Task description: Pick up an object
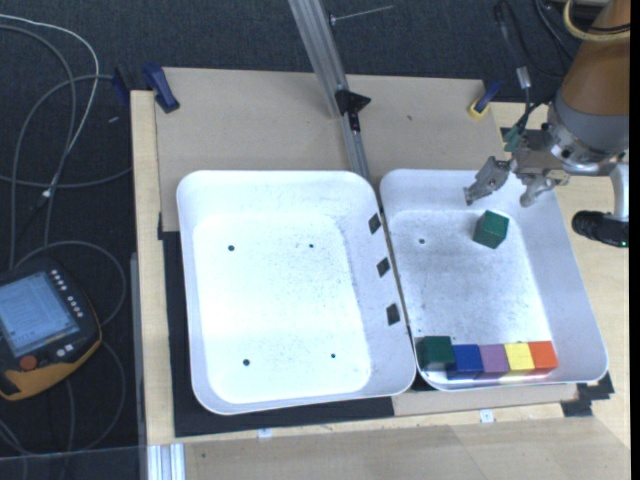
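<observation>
Bright, even overhead light; bins [200, 208] glare white.

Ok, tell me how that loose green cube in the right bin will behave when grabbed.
The green cube looks rigid with flat faces, so it probably won't roll or flop. It seems small, so likely light. Sitting apart from the block row, it may slide on the smooth right bin if nudged.

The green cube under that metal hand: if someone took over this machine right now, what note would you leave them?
Hand: open, fingers spread, hovering just above the green cube, holding nothing.
Green cube: lies tilted in the far part of the right bin, on its own.
Other blocks: dark green, blue, purple, yellow and orange, in a row along the right bin's near edge.
Done: hand positioned over the cube.
Left: lower, close on it, lift.
</observation>
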